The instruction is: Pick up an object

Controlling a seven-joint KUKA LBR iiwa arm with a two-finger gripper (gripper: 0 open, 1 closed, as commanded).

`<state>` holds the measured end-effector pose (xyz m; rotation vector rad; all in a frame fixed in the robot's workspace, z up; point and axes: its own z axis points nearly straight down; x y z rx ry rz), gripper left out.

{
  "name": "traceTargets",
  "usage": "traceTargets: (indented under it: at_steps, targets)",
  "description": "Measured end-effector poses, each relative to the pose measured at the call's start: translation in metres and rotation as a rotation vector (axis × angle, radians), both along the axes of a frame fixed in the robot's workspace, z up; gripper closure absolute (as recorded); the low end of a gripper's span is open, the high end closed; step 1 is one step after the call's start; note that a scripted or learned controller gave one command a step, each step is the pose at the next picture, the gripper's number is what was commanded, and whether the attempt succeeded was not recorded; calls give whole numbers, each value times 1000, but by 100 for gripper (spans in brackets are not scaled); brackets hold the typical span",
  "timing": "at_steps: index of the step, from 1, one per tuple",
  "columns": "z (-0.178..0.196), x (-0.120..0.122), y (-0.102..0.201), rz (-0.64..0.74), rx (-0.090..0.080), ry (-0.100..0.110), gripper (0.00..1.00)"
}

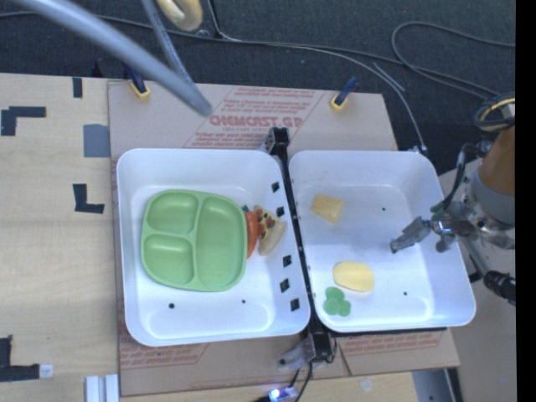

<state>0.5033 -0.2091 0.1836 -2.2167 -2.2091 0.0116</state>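
Am reaching in over right bin's (435, 308) right edge, fingers (404, 241) state unclear, gripping nothing seen. Yellow lump (353, 276) lying near front edge. Next: am needing to descend over it.

Green tray (194, 239), white bins (130, 224)

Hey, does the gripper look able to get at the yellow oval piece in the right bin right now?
Probably yes. The gripper sits over the right bin, and bare bin floor lies between it and the yellow oval piece.
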Motion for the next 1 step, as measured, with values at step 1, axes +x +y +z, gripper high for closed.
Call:
traceTargets:
  at_steps: [1]
  targets:
    - [6,3,0,4,-3,-12,0]
